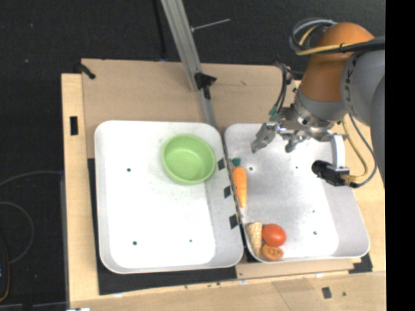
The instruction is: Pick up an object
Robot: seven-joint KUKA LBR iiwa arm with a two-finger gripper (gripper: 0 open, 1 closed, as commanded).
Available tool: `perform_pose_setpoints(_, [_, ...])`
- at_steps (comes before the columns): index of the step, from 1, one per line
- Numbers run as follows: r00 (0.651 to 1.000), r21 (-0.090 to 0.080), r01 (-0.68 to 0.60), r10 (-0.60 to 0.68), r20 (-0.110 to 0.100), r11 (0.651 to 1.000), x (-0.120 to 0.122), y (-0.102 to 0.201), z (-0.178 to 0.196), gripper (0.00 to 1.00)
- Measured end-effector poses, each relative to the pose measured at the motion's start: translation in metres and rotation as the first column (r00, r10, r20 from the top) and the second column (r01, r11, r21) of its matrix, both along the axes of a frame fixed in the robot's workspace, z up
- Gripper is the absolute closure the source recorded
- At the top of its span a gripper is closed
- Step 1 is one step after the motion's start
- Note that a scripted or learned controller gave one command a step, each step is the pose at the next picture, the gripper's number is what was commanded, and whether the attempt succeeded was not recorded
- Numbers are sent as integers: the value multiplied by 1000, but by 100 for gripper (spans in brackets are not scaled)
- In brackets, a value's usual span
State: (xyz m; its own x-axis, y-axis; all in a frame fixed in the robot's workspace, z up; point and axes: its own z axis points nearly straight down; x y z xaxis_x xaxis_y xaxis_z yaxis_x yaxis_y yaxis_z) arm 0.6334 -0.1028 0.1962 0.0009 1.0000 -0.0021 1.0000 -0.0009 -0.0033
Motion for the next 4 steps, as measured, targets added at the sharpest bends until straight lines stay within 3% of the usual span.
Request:
perform_pose_setpoints(1, [1000, 0, 1, -1, 0, 1000, -2, -5, -43, 0])
perform_pose_setpoints(2, [1000, 1, 4, -4, 7, 1000, 0, -5, -29, 100])
perform_pose_setpoints(3, [1000, 1, -4, 4, 11, 1000, 1, -1, 35, 100])
perform_pose_setpoints(4, [1000, 2, -4, 4, 6, 1000, 2, -2, 40, 100])
